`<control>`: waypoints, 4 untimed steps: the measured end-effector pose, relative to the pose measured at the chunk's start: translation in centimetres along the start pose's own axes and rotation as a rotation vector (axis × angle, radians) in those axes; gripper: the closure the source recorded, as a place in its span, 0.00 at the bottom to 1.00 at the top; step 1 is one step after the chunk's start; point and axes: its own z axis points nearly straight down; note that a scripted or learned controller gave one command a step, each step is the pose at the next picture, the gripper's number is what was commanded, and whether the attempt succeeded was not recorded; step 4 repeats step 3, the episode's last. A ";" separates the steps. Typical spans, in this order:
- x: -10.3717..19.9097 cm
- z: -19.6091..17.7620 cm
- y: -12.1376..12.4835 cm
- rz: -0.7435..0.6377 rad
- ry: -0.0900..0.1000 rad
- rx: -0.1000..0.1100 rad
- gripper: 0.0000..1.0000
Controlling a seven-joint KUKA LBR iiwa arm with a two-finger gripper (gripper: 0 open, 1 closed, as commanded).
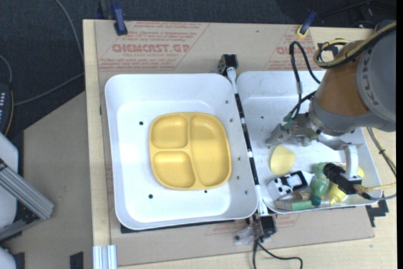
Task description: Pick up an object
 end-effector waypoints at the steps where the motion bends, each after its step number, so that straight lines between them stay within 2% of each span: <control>1: 1.4 1.3 -3.3 -0.001 0.007 0.013 0.00; 2: 1.3 0.3 -3.3 0.000 0.006 0.011 1.00; 3: 8.1 -8.8 3.3 -0.002 0.006 0.009 1.00; 4: 8.1 -8.8 3.3 -0.002 0.006 0.009 1.00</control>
